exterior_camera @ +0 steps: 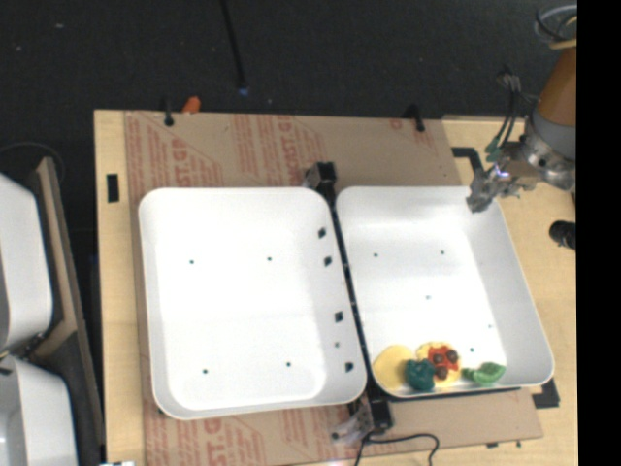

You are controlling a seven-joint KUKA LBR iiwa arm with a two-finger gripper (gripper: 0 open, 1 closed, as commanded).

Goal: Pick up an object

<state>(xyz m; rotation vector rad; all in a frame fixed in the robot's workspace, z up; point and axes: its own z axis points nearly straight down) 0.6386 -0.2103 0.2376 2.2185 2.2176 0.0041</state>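
One camera is covering this, fixed high above the table [291, 129] and looking down at a slant. It is sitting well back, taking in the left bin [155, 289] and the right bin [514, 280] whole, with dark floor running along the far side.

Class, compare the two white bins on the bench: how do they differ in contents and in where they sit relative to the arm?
The right bin holds a small cluster of objects in yellow, teal, red and green at its near edge; the left bin shows bare white floor with a few dark specks. The tool sits at the right bin's far right corner, while the left bin lies well away from it. Both are shallow, white, round-cornered, and side by side.
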